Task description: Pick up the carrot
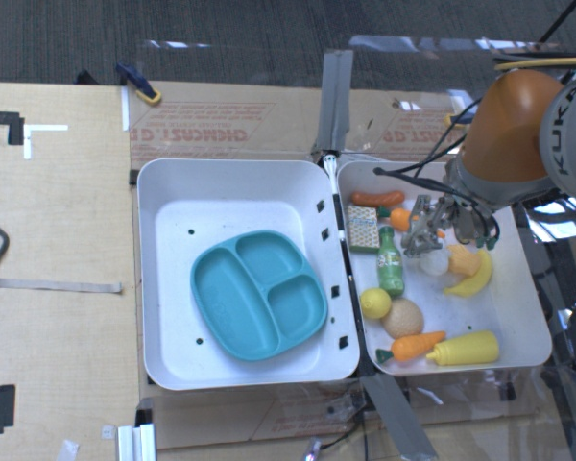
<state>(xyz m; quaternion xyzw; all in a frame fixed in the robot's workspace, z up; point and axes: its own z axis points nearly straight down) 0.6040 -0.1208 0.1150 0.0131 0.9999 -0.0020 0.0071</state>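
Camera view puts the carrot [415,346] lying crosswise nearer the front than the claw [424,234], grip state unclear.

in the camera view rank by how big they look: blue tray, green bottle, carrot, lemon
1. blue tray, by far the largest
2. green bottle and carrot: about the same length, too close to rank
3. lemon, smallest
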